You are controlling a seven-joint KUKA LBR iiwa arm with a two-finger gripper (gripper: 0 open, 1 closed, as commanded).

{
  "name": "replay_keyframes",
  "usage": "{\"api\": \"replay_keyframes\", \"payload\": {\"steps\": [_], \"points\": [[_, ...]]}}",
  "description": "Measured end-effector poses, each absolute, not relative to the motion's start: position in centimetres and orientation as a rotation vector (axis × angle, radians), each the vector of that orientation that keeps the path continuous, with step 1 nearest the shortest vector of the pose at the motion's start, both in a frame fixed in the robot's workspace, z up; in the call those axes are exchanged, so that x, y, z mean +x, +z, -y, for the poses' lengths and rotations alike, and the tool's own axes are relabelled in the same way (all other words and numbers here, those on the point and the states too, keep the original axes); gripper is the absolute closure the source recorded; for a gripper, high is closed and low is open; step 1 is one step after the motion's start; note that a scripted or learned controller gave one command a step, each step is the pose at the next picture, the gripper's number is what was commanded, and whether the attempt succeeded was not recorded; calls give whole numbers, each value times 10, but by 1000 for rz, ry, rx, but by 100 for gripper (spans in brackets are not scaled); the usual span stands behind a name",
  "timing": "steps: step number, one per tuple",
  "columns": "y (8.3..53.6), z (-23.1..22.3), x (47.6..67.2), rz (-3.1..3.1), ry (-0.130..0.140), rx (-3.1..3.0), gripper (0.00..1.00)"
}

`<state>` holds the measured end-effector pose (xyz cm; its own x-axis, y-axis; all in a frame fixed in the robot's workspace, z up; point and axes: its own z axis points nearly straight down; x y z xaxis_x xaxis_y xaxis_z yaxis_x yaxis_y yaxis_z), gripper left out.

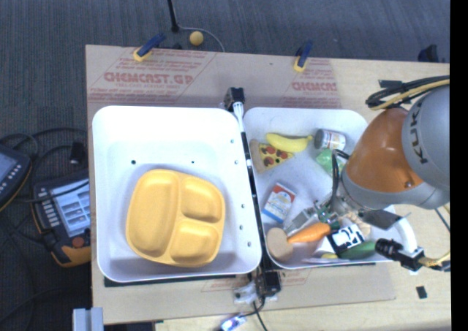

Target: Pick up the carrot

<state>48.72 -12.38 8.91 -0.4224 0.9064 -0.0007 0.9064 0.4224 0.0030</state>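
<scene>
The left bin (110,132) holds one yellow sectioned tray (175,216), set toward 6 o'clock of the bin floor; the right bin (292,119) holds several small items; a banana (287,142) lies at 12 o'clock, with a pizza slice toy (269,156) touching it at its 7 o'clock; a small jar (330,139) lies on its side at 3 o'clock of the banana; a small white and blue carton (278,202) sits near the bin centre; a tan round piece (278,242) rests at 7 o'clock of the bin; two blue and yellow clamps (149,47) (301,58) grip the bench board (365,77) at its 12 o'clock edge; a handheld controller (64,214) lies on the floor at 9 o'clock of the bench.
</scene>
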Motion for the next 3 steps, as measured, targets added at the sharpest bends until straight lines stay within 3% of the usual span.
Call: {"api": "replay_keyframes", "payload": {"steps": [1, 2, 3], "points": [[97, 124, 489, -2647, 4, 1685, 100], [96, 124, 489, -2649, 3, 1687, 0], [90, 113, 488, -2680, -9, 1608, 0]]}}
